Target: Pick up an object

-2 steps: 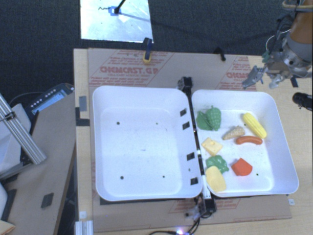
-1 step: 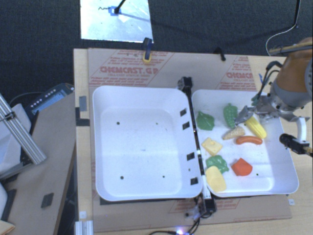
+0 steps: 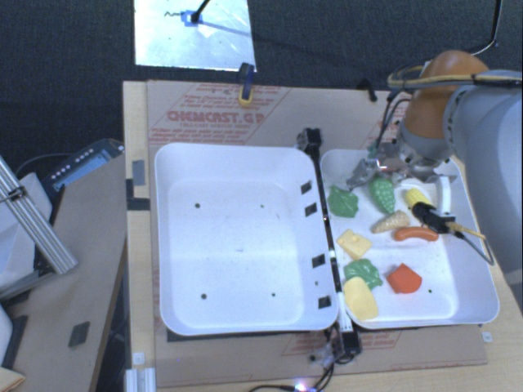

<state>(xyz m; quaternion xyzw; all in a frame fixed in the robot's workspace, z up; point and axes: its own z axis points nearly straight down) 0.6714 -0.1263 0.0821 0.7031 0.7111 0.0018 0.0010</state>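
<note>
The right bin (image 3: pixel 478 296) holds several toy foods. A green leafy piece (image 3: pixel 341 202) and a dark green oblong piece (image 3: pixel 382 193) lie at its far left. Nearby are a yellow piece (image 3: pixel 415 196), a beige piece (image 3: pixel 391 220) and an orange-red sausage shape (image 3: pixel 415 234). Toward the front lie a yellow wedge (image 3: pixel 354 243), a green broccoli (image 3: pixel 362 271), a red-orange block (image 3: pixel 404 278) and a pale yellow piece (image 3: pixel 360 298). My gripper (image 3: pixel 367 172) hangs low over the bin's far left, just above the two green pieces. I see nothing held in it.
The left bin (image 3: pixel 237 149) sits beside the right one, with a row of black clips (image 3: pixel 315 211) along their shared wall. The grey arm with its orange band (image 3: pixel 445 88) covers the right bin's far right corner. A shiny square plate (image 3: pixel 192 23) lies beyond the bench.
</note>
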